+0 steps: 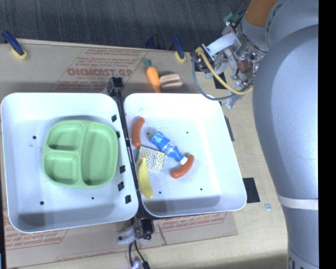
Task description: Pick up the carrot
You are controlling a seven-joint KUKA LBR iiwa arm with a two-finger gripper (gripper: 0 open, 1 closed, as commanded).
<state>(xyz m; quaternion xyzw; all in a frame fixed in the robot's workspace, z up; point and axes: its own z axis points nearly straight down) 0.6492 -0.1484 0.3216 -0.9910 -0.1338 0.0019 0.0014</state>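
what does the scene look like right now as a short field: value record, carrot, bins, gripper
carrot: lying on the bench behind the right bin, outside both bins, beside a tan block
left bin: holds a green divided plate
right bin: two sausages, blue bottle, banana, patterned packet
gripper: above the bench past the right bin's far right corner, apart from the carrot
carrot picked up: not yet

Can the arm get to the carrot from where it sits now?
Probably yes. The carrot lies outside the bins on the cardboard behind the right bin, beside a tan block. Nothing covers it, and the pincer hangs just to its right.
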